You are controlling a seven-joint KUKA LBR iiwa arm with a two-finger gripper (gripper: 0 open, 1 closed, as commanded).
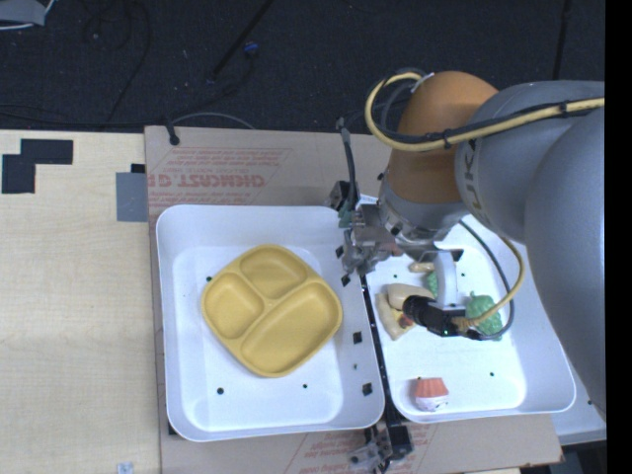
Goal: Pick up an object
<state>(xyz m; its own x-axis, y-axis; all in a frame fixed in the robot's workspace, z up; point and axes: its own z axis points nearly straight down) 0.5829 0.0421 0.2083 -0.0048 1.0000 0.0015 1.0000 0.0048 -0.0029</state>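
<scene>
The gripper [355, 250], a dark metal cluster under the arm's [513, 156] smooth grey shell and glossy orange band, hangs over the seam where the two bins meet, toward their far side; whether it is apart or together I cannot tell, and nothing can be seen clamped in it. The things to pick lie in the right bin [538, 388], a shallow white plastic tray with rounded corners: a pale cream curved lump [395, 311] near its left wall, a knobbly green piece [483, 309] to the right of that, and a small red-and-white piece [430, 392] by the near rim. The left bin [183, 265] holds a matte yellow plate [272, 309] with three compartments and soft rounded edges. Both bins rest on brown cardboard [237, 171] bearing red lettering, upside down and too blurred to read.
</scene>
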